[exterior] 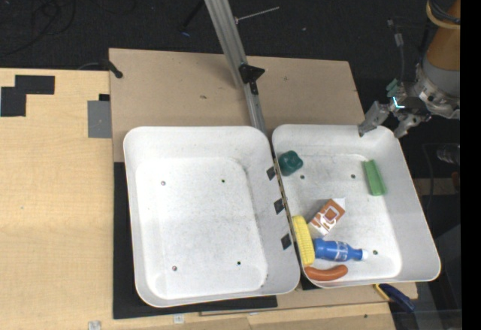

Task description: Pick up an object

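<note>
White bins [203, 142]; green block [373, 177], teal lump [290, 162], yellow corn [303, 238], blue bottle [336, 251], red sausage [327, 272]

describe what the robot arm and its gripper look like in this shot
The arm is grey metal with an orange band wrapped around the segment above the wrist, topped by a pale ring. Below it a silver-grey wrist flange carries the two-finger gripper, whose dark grey fingers splay outward. A small cyan light glows at the gripper's base, and a thin black cable runs alongside.
</note>
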